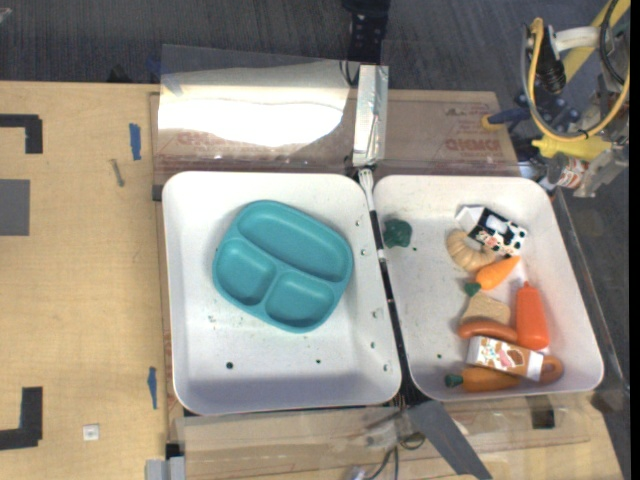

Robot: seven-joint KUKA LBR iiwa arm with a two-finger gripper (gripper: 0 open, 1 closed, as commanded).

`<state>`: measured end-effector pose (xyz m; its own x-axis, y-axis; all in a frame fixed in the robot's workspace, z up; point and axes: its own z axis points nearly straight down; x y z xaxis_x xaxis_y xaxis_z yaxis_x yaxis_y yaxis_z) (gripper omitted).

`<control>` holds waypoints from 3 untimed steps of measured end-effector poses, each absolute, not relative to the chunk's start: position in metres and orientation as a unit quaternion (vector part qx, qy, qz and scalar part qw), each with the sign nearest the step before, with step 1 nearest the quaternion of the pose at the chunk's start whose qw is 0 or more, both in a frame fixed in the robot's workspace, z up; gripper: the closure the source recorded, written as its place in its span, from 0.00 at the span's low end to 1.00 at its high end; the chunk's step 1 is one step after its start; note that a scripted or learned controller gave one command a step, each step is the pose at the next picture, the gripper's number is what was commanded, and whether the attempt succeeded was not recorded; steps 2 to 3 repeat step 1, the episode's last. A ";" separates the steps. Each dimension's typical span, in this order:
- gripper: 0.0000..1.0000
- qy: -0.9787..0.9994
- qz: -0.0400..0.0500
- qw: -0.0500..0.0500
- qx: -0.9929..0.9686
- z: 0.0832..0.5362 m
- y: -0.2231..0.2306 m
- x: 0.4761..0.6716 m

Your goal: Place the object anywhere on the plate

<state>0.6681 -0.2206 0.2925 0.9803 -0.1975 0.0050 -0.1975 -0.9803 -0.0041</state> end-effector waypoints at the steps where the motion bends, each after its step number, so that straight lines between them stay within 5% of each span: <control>1: 1.00 0.111 0.004 0.003 -0.994 0.245 -0.221 0.666; 3: 1.00 0.111 0.004 0.003 -0.994 0.245 -0.221 0.666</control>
